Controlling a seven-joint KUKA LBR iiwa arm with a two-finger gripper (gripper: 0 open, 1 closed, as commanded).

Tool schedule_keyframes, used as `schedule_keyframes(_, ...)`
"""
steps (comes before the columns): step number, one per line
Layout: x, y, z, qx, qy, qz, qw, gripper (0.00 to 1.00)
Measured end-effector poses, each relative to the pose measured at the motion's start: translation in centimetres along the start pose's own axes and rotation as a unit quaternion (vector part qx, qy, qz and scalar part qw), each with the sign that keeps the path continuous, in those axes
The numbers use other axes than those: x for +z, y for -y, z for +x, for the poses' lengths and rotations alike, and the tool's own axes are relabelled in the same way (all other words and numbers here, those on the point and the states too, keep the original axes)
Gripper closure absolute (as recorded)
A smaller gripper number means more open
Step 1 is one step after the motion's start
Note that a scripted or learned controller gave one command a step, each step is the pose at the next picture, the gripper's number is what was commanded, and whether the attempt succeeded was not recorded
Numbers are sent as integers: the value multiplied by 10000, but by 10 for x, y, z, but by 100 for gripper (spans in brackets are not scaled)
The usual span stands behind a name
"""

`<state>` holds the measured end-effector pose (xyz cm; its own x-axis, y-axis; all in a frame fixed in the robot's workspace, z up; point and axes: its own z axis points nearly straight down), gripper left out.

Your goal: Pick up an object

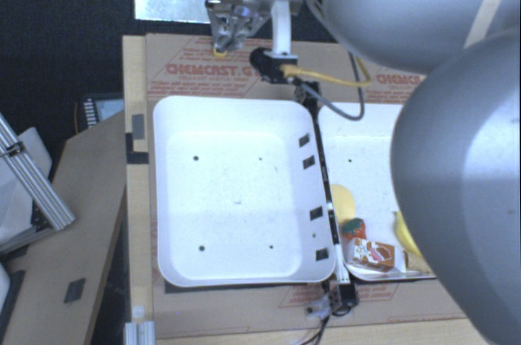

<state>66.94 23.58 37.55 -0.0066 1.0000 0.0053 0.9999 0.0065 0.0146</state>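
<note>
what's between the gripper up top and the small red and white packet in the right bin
In the camera view, between the gripper and the red and white packet lie a black fitting with a yellow cable and the bins' black divider.

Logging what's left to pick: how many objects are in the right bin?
3 visible: a yellow round piece, a red-and-white packet and a yellow item at the arm's edge. The arm may hide more.

Fixed overhead camera, slanted down on left bin (228,189), right bin (366,164) perhaps half-hidden
</note>
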Motion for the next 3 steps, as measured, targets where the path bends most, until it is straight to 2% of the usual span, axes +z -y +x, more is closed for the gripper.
schedule_keyframes(1,227,7,-4,32,45,132,9999,100)
schedule_keyframes(2,144,2,-40,41,22,33,10000,100)
schedule_keyframes(3,137,2,-38,18,18,49,10000,100)
